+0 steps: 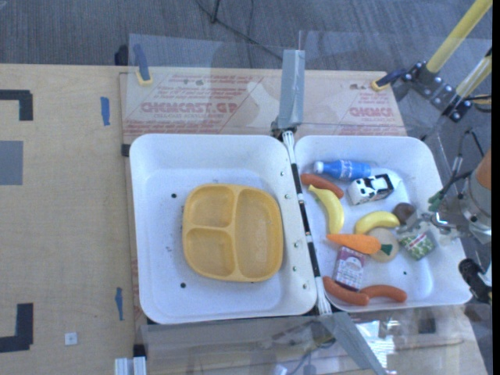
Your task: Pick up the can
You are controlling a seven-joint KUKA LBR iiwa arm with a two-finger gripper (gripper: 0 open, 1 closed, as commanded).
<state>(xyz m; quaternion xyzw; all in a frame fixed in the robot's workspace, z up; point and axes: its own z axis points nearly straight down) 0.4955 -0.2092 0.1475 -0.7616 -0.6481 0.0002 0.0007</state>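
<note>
Can (350, 269) — lying in right bin (422, 151), beside a carrot (355, 243).

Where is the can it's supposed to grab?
The can lies in the right bin, near its front edge, just below the carrot and just above the long sausage.

Grey carpet (94, 6) covers the floor beyond the far edge of the pale wooden worktop (55, 209), and a dark cable (234, 10) trails across it. Strips of blue tape (105, 110) and black corner marks (19, 104) sit on the wood. A yellow pole (462, 28) slants in at the upper right. Light is even and soft.
</note>
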